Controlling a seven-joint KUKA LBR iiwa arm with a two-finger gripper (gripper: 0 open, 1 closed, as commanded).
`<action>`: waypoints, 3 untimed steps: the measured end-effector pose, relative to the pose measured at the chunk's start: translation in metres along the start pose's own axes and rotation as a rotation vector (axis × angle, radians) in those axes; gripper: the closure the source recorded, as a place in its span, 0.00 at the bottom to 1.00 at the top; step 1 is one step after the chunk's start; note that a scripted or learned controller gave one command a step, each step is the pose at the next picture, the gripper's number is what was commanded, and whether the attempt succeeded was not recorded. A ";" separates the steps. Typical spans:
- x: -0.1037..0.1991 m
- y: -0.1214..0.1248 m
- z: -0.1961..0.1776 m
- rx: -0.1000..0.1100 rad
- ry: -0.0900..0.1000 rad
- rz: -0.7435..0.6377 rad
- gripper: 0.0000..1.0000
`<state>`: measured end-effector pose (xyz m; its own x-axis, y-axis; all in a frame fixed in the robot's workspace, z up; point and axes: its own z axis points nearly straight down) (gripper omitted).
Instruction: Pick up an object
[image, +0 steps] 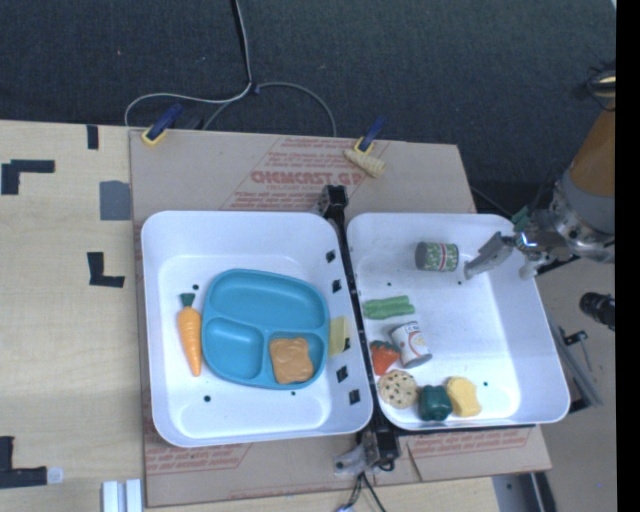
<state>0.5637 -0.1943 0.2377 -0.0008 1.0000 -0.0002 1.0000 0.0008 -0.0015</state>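
**Can lies just left of the fingers**

Gripper (492, 252) sits over the right bin (530, 330), upper part, nothing held — whether the fingers are parted or closed, can't tell from this angle. Nearest obj is the green can (437, 257), on its side, long axis running left-right, just beside the tip on its left. Probably the pick target — a short shift left and down would do. Other items cluster near the bin's front edge, well apart.
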 end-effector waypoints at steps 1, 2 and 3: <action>0.060 0.092 0.094 0.000 0.001 -0.008 0.00; -0.006 0.106 0.131 -0.007 -0.004 0.001 0.00; 0.049 0.106 0.153 -0.003 -0.003 -0.004 0.00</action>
<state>0.6690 -0.1449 0.0849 -0.0044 1.0000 -0.0036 1.0000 0.0044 0.0012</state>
